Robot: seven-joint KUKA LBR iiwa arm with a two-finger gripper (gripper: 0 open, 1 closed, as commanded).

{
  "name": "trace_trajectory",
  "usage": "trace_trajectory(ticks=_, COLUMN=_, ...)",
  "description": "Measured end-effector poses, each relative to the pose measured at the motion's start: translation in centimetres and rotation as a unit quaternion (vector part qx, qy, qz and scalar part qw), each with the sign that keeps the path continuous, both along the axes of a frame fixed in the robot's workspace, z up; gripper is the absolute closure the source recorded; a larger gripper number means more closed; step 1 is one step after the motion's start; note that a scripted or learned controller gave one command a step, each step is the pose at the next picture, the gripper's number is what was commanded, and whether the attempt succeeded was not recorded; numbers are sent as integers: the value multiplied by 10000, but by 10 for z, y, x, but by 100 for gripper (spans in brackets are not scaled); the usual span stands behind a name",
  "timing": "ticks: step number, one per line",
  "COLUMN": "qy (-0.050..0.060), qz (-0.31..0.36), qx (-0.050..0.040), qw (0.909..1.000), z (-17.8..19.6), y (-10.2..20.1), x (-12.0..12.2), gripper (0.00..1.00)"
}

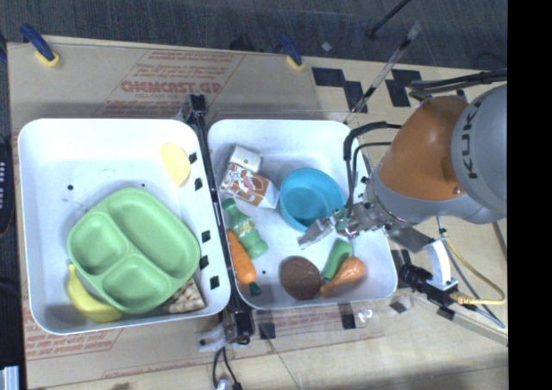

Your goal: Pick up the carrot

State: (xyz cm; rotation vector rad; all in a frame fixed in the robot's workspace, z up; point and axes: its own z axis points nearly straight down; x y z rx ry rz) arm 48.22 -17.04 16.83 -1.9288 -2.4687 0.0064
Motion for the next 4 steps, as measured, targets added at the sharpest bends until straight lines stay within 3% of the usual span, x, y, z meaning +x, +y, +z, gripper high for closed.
trace_trajectory(ticks=1, qy=2, qz=100, qx=-8, qw=9999, z=-38, y=28, x=63, gripper=0)
trace_trajectory(ticks=2, qy=-65, qz=-270, qx=-26, qw=9996, z=78, y=38, x=77, gripper=0)
trace_trajectory(ticks=3, qy=-3, qz=248, qx=-15, qw=9997, z=52, y=-10, x=9, gripper=0)
trace_trajectory(ticks=4, qy=34, qz=334, qx=16, qw=9994, z=-51, y=50, x=-8, gripper=0)
